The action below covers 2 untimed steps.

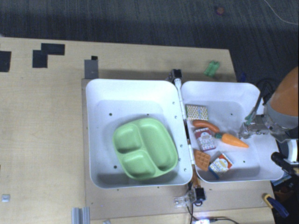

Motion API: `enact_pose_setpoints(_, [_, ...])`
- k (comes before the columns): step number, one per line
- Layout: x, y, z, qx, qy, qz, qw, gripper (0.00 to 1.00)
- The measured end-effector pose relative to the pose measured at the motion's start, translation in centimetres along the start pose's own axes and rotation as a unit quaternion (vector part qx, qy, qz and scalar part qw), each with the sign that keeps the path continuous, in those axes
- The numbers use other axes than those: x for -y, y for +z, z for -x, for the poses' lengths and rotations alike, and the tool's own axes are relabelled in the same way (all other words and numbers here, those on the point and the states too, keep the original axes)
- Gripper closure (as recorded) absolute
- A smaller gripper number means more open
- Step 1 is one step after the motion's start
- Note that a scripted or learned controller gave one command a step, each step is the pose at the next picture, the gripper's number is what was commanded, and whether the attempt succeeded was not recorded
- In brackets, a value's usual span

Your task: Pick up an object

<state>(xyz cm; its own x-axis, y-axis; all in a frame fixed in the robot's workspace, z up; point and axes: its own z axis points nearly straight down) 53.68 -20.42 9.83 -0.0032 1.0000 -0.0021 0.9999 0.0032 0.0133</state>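
Observation:
The right bin (224, 93) holds several small toy items along its left side: a patterned square packet (196, 111), a red-orange sausage shape (206, 125), a carrot (231, 140), a red and white packet (206, 140), a waffle piece (202, 159) and a small orange and white box (220, 164). My gripper (248, 129) hangs low at the bin's right side, just right of the carrot's thick end. Nothing shows between its tips. The grey arm with its orange band (286, 97) comes in from the right edge.
The left bin (100, 101) holds a green divided plate (145, 148). A small green object (212, 68) lies on the bench behind the right bin. Black clips sit at the seam between the bins, far (176, 73) and near (198, 193). Black marks dot the bench's far left.

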Motion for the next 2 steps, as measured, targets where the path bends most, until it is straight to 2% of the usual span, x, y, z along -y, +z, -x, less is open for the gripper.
enact_pose_setpoints(1, [0.0,0.0,0.0,0.000,0.000,0.000,1.0000,0.00])
enact_pose_setpoints(2, [-0.2,-1.1,-0.1,0.000,0.000,0.002,1.0000,1.00])
